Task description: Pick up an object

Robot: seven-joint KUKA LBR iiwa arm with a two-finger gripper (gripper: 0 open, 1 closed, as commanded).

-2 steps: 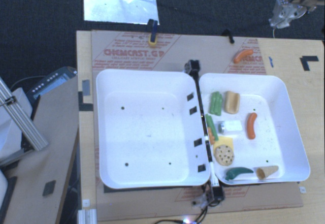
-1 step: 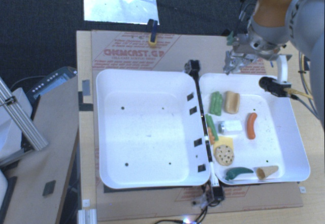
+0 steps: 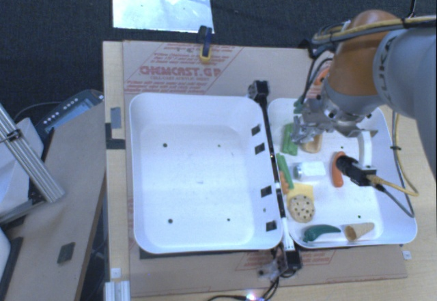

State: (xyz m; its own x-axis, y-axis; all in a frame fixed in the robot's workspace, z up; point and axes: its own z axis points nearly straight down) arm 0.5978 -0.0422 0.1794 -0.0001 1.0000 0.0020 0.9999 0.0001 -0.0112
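Your gripper (image 3: 308, 130) hangs low in the right bin (image 3: 396, 221), just beside a green stick (image 3: 289, 139) and a tan piece (image 3: 313, 143). You cannot tell how its jaws stand, nor whether they touch either.

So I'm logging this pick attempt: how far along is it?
Nothing looks picked yet. The claw is low in the right bin, near the green stick and a tan piece; I can't tell whether it grips either. The cookie, orange piece, teal piece and cone lie in the bin. Grasping and lifting remain.
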